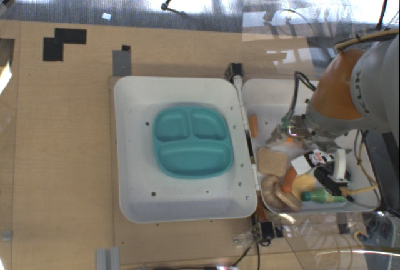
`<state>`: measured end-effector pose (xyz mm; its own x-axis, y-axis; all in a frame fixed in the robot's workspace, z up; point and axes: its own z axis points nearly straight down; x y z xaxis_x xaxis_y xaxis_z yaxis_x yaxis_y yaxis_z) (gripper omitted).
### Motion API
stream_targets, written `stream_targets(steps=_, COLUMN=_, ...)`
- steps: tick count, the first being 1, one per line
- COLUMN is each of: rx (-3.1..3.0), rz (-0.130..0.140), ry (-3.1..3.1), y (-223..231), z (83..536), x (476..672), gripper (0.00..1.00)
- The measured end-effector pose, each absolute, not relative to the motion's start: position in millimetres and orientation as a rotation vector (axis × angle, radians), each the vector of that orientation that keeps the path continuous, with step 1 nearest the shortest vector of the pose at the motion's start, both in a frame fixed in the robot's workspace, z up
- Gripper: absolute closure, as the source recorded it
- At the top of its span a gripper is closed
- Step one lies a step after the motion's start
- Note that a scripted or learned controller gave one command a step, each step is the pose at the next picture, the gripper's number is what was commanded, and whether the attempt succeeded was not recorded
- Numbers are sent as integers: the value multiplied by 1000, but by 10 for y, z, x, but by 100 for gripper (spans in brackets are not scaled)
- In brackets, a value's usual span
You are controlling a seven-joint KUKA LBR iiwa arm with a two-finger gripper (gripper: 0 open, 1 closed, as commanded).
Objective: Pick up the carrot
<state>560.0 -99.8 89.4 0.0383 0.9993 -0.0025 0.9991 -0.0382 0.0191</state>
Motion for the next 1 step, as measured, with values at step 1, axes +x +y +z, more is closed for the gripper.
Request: stream_targets(steps=1, rx=2249, rz=24, ry=2172, y=-979, z=1010, x=5619, gripper=100)
